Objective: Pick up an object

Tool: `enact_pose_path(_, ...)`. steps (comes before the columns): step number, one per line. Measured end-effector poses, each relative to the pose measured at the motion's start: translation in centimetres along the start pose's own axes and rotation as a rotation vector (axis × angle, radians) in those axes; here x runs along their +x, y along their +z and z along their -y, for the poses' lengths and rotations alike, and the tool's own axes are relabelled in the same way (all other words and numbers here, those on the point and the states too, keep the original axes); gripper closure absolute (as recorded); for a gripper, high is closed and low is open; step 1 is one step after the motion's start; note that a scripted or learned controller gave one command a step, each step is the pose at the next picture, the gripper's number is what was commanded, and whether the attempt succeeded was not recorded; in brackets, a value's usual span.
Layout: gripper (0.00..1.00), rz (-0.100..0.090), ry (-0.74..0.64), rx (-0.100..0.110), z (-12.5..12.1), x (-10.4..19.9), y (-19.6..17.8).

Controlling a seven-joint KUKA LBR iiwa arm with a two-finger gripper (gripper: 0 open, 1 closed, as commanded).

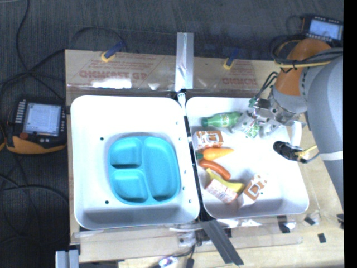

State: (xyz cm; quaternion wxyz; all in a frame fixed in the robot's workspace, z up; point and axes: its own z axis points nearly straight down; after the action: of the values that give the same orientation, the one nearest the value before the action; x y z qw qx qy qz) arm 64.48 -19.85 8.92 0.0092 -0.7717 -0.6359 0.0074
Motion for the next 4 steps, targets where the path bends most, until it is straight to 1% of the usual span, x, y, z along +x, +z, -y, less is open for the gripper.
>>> enact_pose_path(1,0.00,0.000,0.150,-0.032,2.0,0.8,0.1)
enact_pose_path(2,0.00,0.010,0.398,0.009,1.9,2.9,-0.4)
enact_pose_path(3,0.00,0.002,0.092,-0.021,7.2,-3.3,-12.6)
enact_pose_path(4,0.00,0.001,0.008,-0.019,2.9,3.4,-2.4)
